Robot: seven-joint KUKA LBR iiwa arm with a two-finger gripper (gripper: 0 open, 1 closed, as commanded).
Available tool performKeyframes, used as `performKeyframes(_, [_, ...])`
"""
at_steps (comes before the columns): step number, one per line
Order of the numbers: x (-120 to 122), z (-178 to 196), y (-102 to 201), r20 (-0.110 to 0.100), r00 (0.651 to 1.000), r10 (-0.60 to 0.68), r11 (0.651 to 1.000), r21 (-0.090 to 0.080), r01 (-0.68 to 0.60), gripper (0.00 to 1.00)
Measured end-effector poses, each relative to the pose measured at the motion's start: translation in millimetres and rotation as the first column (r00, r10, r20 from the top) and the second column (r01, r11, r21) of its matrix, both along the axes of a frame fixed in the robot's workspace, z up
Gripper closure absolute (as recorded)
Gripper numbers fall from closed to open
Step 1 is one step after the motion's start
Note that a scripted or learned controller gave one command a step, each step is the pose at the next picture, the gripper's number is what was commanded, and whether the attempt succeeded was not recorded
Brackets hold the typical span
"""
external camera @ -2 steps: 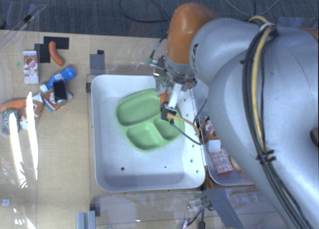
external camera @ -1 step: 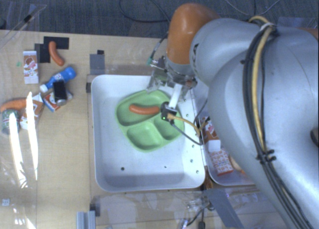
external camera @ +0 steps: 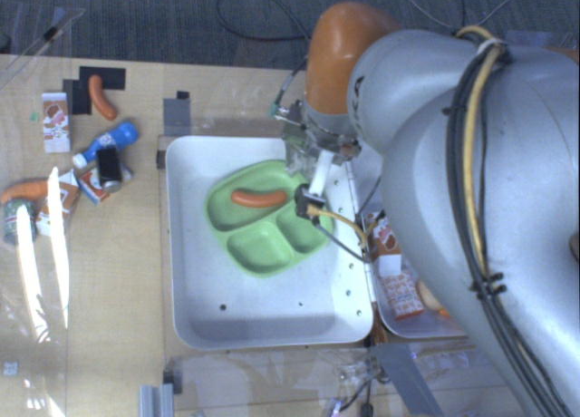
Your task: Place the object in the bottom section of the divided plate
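A green divided plate (external camera: 263, 252) lies tilted in the left white bin (external camera: 263, 324). An orange-red sausage (external camera: 258, 196) rests flat in the plate's large upper section. The two smaller sections, below and to the right of it, hold nothing. My gripper (external camera: 299, 166) hangs over the plate's upper right rim, just right of the sausage's end and apart from it. The arm's wrist hides the gripper's tip.
The right bin (external camera: 376, 311) holds small food packets (external camera: 391, 266), mostly under the arm. On the bench to the left lie another sausage (external camera: 101, 98), a small carton (external camera: 56, 122), a blue bottle (external camera: 113, 141) and a carrot (external camera: 25, 192).
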State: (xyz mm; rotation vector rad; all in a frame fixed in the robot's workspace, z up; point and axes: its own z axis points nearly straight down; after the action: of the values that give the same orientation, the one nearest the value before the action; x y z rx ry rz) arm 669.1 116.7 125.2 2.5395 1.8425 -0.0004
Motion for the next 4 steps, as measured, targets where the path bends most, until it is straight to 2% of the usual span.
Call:
performKeyframes(1, [-18,-1,30,-0.005,1.0,0.008,1.0,0.001,-0.008,1.0])
performKeyframes(2, [-17,1,31,-0.003,1.0,0.008,1.0,0.003,-0.008,0.0])
performKeyframes(3, [-2,132,10,0.003,0.991,-0.132,0.991,0.005,0.132,0.0])
performKeyframes(4, [0,101,-11,0.0,0.992,-0.125,0.992,0.004,0.125,0.0])
